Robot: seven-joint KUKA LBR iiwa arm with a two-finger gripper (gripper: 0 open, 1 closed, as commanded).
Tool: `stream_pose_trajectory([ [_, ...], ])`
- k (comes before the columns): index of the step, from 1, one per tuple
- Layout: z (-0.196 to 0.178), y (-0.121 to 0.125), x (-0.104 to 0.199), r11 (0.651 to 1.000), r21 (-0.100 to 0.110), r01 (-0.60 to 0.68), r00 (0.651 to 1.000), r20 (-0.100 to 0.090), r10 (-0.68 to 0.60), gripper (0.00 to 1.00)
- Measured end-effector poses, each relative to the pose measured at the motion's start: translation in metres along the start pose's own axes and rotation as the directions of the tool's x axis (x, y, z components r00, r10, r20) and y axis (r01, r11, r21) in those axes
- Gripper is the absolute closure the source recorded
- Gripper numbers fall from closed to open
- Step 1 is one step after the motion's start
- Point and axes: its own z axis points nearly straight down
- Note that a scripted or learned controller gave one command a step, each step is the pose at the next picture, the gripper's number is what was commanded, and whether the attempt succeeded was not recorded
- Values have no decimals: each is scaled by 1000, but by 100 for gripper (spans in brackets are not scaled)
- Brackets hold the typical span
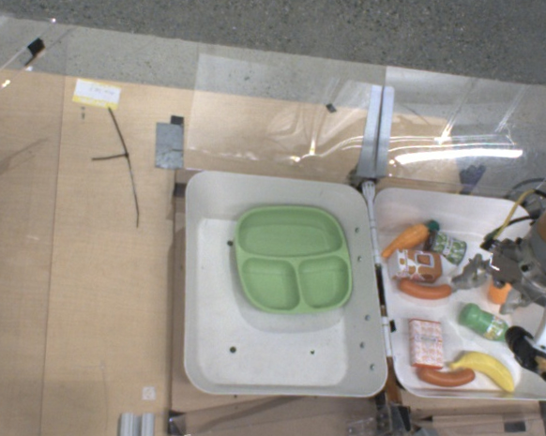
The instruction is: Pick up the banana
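The yellow banana (489,369) lies in the right bin (471,207), near its front edge, curved and flat on the floor. A red sausage (446,376) lies just to its left. My gripper (493,268) hangs over the right half of that bin, behind the banana and apart from it, with a green bottle (483,321) between the two. An orange piece (500,292) sits right under the gripper's grey body. Nothing from the bin is seen held.
The right bin also holds a carrot (405,238), a small carton (420,264), a second sausage (424,290), a pink packet (426,342) and a green can (449,247). A green divided plate (294,258) sits in the left bin (272,353). A black part (529,348) hangs right of the banana.
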Motion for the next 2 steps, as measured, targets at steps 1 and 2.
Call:
stream_pose_trajectory([
  [1, 42, -76, 12, 974, -9, -228, 974, -6, 228, 0],
  [2, -136, -81, 28, 880, -2, -474, 880, -4, 474, 0],
])
